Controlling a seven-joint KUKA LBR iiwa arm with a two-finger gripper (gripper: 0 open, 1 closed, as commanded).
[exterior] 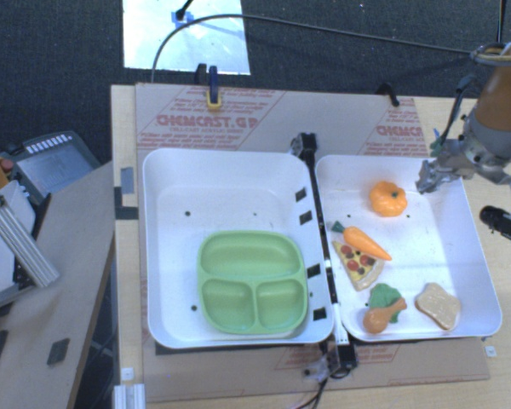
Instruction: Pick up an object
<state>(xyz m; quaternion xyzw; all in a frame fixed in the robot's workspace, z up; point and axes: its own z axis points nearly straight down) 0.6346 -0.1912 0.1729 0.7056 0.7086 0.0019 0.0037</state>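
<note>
Down at the near edge of the right bin [485, 254] we've got a drumstick toy [383, 311] with a green leafy top, and just beside it to the right a slice of bread [438, 305], the two close together but apart. Moving up the bin, a slice of pizza [358, 264] lies near the left wall, and a carrot [364, 241] sits right at its upper edge, looks like it's touching or overlapping the pizza. Further back, there's the little orange pumpkin [388, 198], sitting on its own on the white floor. And here's the arm [498, 118], grey with that orange band, reaching in from the right, with the gripper [429, 181] hanging over the far right part of this bin, just to the right of the pumpkin and apart from it. The jaws, open or closed, I honestly cannot tell from up here; nothing shows between them. Over in the left bin [179, 228], a green divided tray [252, 281] lies flat toward the near side, three compartments facing up.
</note>
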